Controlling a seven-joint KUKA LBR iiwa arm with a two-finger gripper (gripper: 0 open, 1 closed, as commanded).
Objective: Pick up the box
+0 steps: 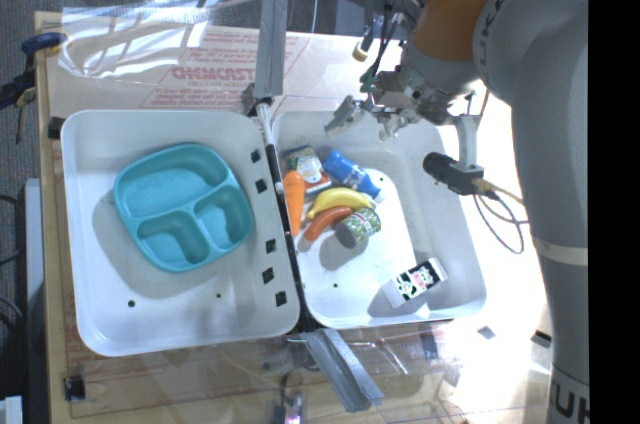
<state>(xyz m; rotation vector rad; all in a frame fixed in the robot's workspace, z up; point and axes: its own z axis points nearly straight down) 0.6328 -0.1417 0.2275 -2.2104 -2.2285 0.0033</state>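
The box [418,280] is small and white with green and black print. It lies tilted near the front right corner of the right bin [455,242]. My gripper [366,120] hangs over the back edge of that bin, well behind the box and apart from it. It is open, with nothing between its fingers. The orange band of the arm sits just above and to the right of it.
A cluster in the right bin's left half holds a blue bottle [352,172], a carrot [294,197], a banana [340,202], a green can [360,224] and a small packet [305,164]. The left bin [90,292] holds a teal divided plate [183,205].
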